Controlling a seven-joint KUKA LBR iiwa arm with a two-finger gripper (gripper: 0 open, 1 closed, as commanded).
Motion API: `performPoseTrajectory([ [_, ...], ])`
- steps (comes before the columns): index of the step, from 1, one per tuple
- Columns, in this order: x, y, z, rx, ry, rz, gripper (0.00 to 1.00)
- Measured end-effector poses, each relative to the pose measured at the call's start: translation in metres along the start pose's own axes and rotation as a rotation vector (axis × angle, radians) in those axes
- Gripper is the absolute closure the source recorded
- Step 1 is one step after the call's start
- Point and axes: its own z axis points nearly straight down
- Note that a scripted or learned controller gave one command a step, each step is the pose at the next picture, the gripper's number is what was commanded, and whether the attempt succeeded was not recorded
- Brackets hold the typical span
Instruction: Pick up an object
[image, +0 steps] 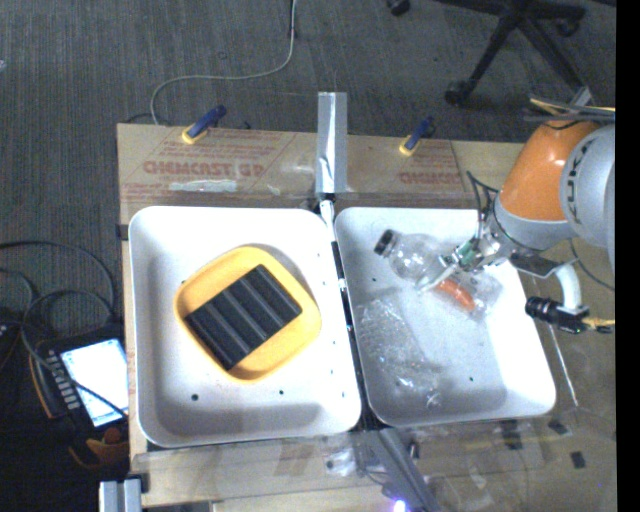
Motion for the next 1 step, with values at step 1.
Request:
performPoseTrajectory([
  [1, 0.0077, 0.0432, 0.0011, 0.02, -0.022, -0.373, 0.0],
])
